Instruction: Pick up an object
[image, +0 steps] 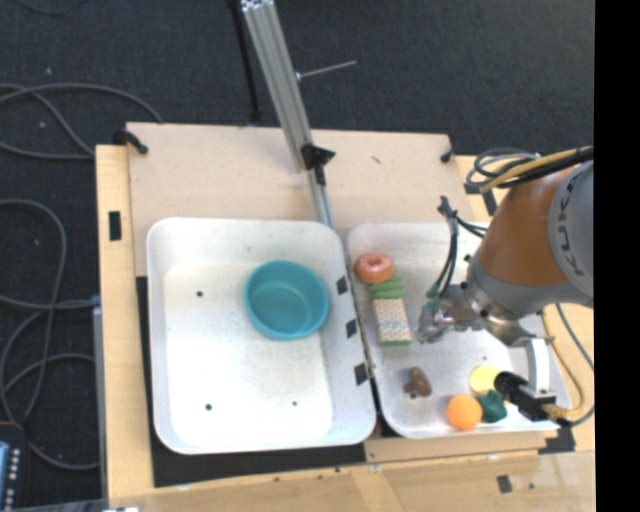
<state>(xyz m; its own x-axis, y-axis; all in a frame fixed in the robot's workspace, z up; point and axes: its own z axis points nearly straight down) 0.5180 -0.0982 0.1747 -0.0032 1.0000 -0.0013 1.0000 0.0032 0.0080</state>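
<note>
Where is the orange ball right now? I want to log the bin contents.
The orange ball lies in the right bin, at its near edge, touching a green toy on its right and just below a yellow piece.

Mid-frame, a flat tan wooden bench top (220, 170), bearing two shallow white plastic bins: the wider (200, 350) left of centre, the narrower (420, 250) touching it on the right. From top centre, slanting down to between them, a ribbed aluminium pole (280, 80). At left, looping black cables (40, 110) on dark floor (450, 60).
</note>
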